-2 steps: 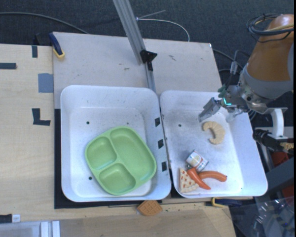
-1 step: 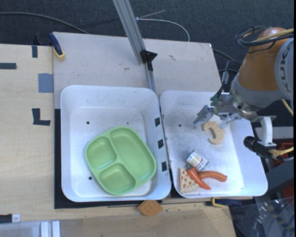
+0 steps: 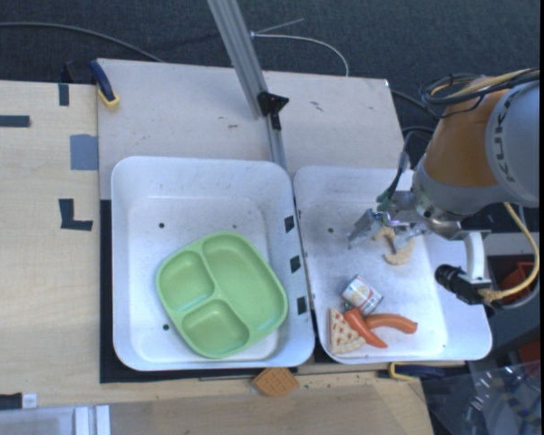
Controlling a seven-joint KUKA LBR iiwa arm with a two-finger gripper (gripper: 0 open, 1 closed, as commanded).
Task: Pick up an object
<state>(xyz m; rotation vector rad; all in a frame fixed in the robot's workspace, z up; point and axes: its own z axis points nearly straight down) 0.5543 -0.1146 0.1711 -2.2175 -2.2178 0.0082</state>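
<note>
waffle chip (image 3: 274,381) lay on bench edge, nearest | tan biscuit (image 3: 399,254) in right bin (image 3: 326,198), touching gripper (image 3: 382,229), not held; finger spread unclear | advice: centre over biscuit, descend straight | below biscuit: shiny can (image 3: 361,294), smooth carrot (image 3: 386,323), gridded wedge (image 3: 344,333)

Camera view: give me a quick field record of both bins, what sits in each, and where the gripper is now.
left bin: holds a green divided plate
right bin: holds a tan piece, a small can, an orange carrot, a waffle wedge
gripper: over the right bin, beside the tan piece; a hold cannot be confirmed
outside the bins: a brown piece on the bench by the front edge
</note>
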